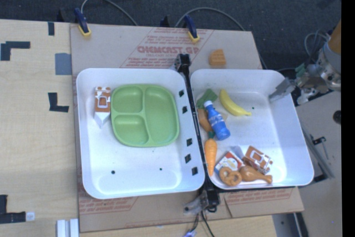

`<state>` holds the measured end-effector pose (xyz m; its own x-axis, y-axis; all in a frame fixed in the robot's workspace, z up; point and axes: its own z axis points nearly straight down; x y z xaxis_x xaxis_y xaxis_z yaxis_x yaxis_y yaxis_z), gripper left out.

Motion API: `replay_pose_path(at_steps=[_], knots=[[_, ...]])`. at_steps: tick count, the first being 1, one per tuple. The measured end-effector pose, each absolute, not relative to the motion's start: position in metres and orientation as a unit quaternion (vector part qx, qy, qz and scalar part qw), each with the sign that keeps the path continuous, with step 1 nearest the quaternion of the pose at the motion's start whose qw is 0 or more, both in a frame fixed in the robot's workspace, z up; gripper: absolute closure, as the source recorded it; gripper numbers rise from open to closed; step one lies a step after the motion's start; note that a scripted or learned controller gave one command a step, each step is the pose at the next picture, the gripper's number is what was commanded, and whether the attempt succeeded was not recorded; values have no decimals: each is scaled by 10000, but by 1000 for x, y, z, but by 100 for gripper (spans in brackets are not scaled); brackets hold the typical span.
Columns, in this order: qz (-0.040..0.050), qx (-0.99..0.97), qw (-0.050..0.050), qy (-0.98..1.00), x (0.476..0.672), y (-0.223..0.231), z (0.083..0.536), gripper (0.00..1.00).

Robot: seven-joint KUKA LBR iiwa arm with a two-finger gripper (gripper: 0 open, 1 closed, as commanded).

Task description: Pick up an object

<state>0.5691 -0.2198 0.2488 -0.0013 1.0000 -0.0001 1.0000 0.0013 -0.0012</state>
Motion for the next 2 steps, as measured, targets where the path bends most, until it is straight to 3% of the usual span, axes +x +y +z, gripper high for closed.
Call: replay_pose_path(at_steps=[1, 2], knots=[[14, -7065, 30, -7077, 609, -173, 109, 0], [28, -7065, 1, -7077, 665, -118, 86, 0]])
